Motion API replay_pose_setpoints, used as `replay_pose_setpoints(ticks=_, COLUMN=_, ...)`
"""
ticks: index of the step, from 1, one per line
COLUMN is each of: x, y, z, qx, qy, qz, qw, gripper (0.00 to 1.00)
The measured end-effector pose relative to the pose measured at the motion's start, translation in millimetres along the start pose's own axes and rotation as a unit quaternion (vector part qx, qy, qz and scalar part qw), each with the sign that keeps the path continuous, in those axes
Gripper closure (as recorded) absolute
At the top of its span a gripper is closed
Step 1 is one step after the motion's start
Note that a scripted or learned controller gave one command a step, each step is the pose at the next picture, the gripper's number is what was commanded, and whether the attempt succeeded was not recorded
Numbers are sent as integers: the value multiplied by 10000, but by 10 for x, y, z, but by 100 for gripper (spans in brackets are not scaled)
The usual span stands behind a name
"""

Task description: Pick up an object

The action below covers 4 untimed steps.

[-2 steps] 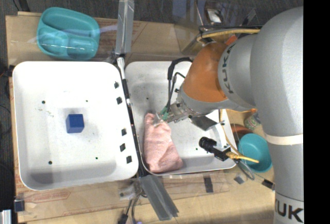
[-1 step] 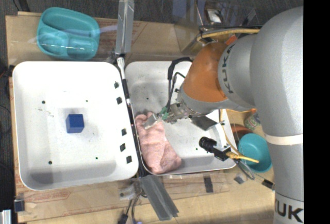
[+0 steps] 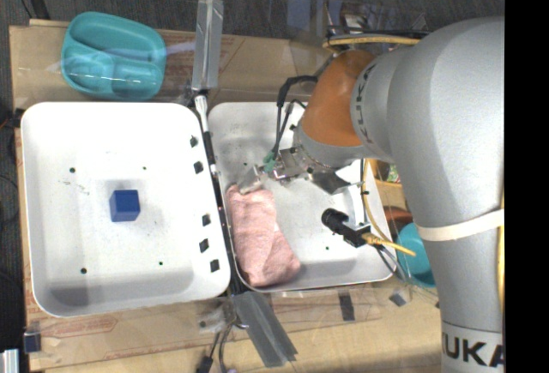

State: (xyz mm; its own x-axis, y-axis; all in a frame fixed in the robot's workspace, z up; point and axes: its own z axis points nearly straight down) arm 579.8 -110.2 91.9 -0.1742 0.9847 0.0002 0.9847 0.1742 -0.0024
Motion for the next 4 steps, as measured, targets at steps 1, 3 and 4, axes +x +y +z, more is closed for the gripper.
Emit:
replay_pose_setpoints(ticks=1, x=169, y=-387, z=4, qx=2, qy=3, qz=72, qw=10000, gripper=0)
replay_pose_setpoints(ticks=3, x=-345, y=305, z=-567, qx=-6, qy=4, qz=532, qw=9986, gripper=0)
replay_pose_setpoints(ticks=4, x=-26, y=-270, z=7, qx=7, qy=8, qz=364, qw=9993, gripper=0)
